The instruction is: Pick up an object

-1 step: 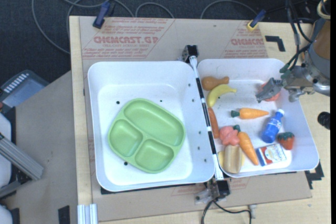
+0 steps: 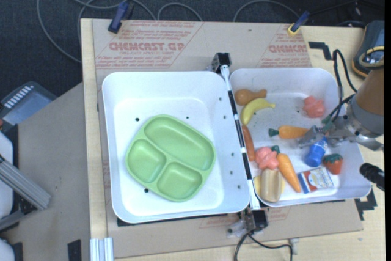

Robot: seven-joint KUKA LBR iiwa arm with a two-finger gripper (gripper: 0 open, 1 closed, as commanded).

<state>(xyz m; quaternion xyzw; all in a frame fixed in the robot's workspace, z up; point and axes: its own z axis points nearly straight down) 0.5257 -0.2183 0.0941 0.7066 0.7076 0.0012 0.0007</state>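
Where the view is nearest, at the bottom, the front rims of two white bins stand side by side on the surface [image 2: 153, 49], a board with red print. The left bin [image 2: 116, 131] holds a green plate [image 2: 171, 158] with three compartments, lying a little toward the front left.

The right bin [image 2: 348, 192] is full of toy food. At its front left corner lies a pale bread roll [image 2: 270, 185], and just beside it an orange carrot [image 2: 289, 172] points toward the front right. Next to the carrot tip is a small red and white packet [image 2: 317, 180]. A red strawberry [image 2: 333, 163] sits near the right wall. Behind the roll there is a pink piece [image 2: 266, 157], and along the left wall a thin reddish sausage [image 2: 248, 143].

In the middle of this bin a blue object [image 2: 316, 153] stands, and the hand [image 2: 319, 134] is directly above it; the arm comes from the right. The hand's dark parts seem to touch the blue object, but I cannot tell how far its fingers are spread or whether they hold anything. Just to its left lies a second carrot [image 2: 291, 131].

Farther back are a yellow banana [image 2: 255, 109], an orange-brown pear shape [image 2: 249, 95], and a pink lump [image 2: 314, 107] at the right.
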